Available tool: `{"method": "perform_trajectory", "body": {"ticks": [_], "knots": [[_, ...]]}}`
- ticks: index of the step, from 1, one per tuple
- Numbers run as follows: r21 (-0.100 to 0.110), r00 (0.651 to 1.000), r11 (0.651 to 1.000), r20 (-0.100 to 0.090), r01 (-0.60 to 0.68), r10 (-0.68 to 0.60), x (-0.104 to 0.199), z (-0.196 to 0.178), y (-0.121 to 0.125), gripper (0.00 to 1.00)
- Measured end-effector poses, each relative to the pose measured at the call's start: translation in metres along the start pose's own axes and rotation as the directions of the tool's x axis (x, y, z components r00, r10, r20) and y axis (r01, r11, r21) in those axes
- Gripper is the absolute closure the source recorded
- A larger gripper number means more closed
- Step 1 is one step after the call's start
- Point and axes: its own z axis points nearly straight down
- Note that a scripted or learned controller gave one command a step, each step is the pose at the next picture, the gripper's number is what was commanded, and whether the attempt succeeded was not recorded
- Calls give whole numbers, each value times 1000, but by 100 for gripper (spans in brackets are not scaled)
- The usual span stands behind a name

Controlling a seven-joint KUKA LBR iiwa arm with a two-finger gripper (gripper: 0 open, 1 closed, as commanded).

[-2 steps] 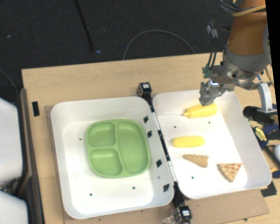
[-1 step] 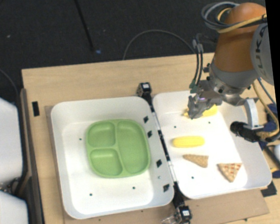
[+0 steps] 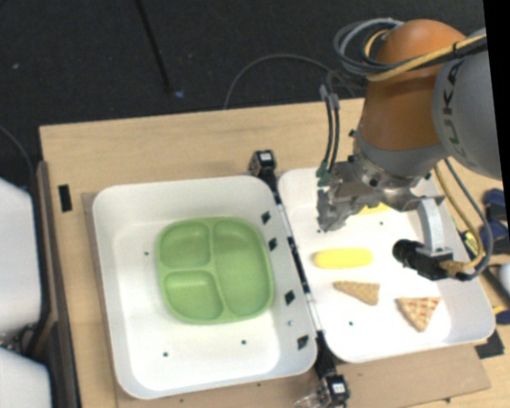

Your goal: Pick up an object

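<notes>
Bench (image 3: pixel 137 134) carries two white bins side by side. Left bin (image 3: pixel 134 349) has a green divided plate (image 3: pixel 215 269) lying flat near its middle. Right bin (image 3: pixel 470 320) has the small items and the arm (image 3: pixel 409 108) over its far half.

Tool (image 3: pixel 331 208) hangs low near the right bin's far-left corner, close to the divider between bins. Cannot tell whether it is open or closed; the tips are dark, blurred together, and the wrist body covers them from above. Nothing visibly gripped.

Likely target, my guess: yellow banana-like piece (image 3: pixel 342 258), just on the near side of the tool and slightly right of it. Its long axis runs left-right across the bin, so a grasp would want to close across the short width. A short move toward the near edge and down is what it calls for.

Further near: tan wedge (image 3: pixel 357 292), then a pizza-slice wedge (image 3: pixel 419 311) toward the near-right corner, both apart from the yellow piece.

A black object (image 3: pixel 419 258) sits right of the yellow piece, partly under cables; can't tell if it's a bin item or rig hardware. A bit of yellow (image 3: pixel 373 208) shows under the wrist, mostly hidden.
</notes>
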Motion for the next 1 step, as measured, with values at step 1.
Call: {"method": "perform_trajectory", "body": {"ticks": [1], "knots": [[0,1000,1000,0,0,0,50,1,-17,100]]}}
